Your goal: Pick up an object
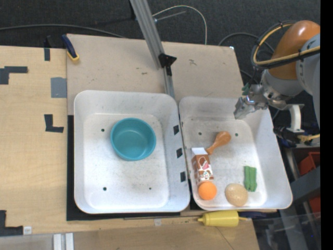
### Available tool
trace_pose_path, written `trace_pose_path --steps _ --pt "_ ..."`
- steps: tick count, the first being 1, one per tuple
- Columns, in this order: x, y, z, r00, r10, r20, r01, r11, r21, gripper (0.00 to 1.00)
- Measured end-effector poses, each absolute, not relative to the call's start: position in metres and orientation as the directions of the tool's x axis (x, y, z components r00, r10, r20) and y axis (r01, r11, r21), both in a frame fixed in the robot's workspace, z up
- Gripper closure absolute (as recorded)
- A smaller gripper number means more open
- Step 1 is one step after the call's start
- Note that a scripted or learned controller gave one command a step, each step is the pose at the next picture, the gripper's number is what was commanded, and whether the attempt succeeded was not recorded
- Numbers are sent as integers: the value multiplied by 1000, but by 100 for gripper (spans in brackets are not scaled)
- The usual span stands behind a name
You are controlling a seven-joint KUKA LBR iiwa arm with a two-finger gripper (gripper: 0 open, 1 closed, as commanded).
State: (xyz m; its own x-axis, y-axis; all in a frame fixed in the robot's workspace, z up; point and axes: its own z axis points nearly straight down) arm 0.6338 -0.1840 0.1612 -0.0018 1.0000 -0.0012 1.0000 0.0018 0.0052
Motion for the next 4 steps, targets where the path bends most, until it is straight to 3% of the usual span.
trace_pose_path --steps 1,2,4 --pt "628 -186 207 -1 1000 -1 1000 1 4 100" --pt "628 -185 213 -1 1000 0 1000 1 0 100" --pt "613 -86 218 -5 1000 1 1000 5 -3 100"
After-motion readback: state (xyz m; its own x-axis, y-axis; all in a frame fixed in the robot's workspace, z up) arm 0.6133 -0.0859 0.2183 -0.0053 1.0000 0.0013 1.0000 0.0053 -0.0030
